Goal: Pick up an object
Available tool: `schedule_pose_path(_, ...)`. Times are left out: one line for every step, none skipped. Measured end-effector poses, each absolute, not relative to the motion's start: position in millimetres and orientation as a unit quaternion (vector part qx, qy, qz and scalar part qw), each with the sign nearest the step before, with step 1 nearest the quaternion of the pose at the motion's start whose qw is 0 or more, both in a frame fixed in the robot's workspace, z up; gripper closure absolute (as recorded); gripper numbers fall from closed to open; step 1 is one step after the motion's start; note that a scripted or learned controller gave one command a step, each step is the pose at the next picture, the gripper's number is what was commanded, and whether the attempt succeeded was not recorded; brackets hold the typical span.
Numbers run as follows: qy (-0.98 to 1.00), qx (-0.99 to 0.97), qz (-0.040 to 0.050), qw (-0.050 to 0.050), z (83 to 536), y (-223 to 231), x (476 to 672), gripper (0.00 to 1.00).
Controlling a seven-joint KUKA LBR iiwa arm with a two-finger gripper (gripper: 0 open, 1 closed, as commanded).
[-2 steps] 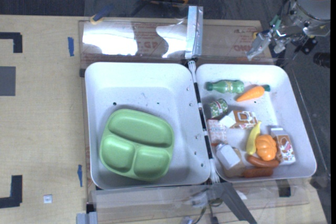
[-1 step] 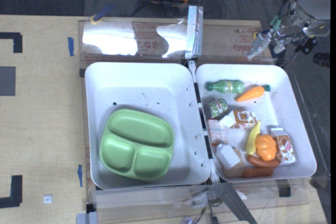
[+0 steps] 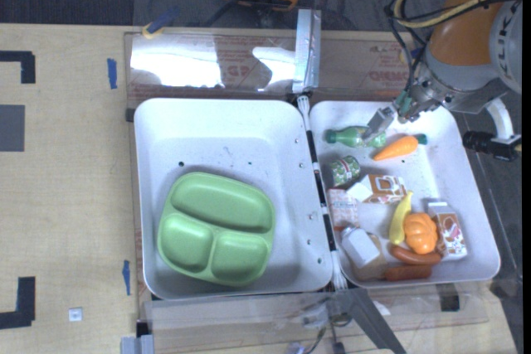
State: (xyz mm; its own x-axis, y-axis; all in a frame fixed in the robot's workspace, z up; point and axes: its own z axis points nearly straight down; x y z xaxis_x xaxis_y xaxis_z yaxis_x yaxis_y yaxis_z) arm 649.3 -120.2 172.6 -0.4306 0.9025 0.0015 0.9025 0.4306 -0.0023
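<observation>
My gripper (image 3: 396, 118) hangs over the back of the right bin (image 3: 477, 203), open, with nothing between its fingers. Just below it lie a green bottle (image 3: 353, 136) on its side and an orange carrot (image 3: 397, 147). Further forward in the same bin are a small green can (image 3: 345, 170), a snack packet (image 3: 386, 188), a yellow banana (image 3: 401, 215), an orange pepper (image 3: 421, 232), a red sausage (image 3: 411, 254), a white box (image 3: 361, 246) and a small carton (image 3: 450, 232).
The left bin (image 3: 166, 128) holds a green divided plate (image 3: 217, 226) at its front. A raised rim (image 3: 314, 170) separates the two bins. The arm (image 3: 473, 29) comes in from the upper right.
</observation>
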Motion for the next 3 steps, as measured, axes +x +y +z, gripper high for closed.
schedule_pose_path(-0.845,-0.534,-0.0006,-0.001,84.2,-165.8,652.5,0.00)
schedule_pose_path(-0.852,-0.523,0.0000,0.000,84.2,-196.8,638.6,0.00)
schedule_pose_path(-0.852,-0.524,-0.0009,-0.001,92.4,-196.9,640.2,1.00)
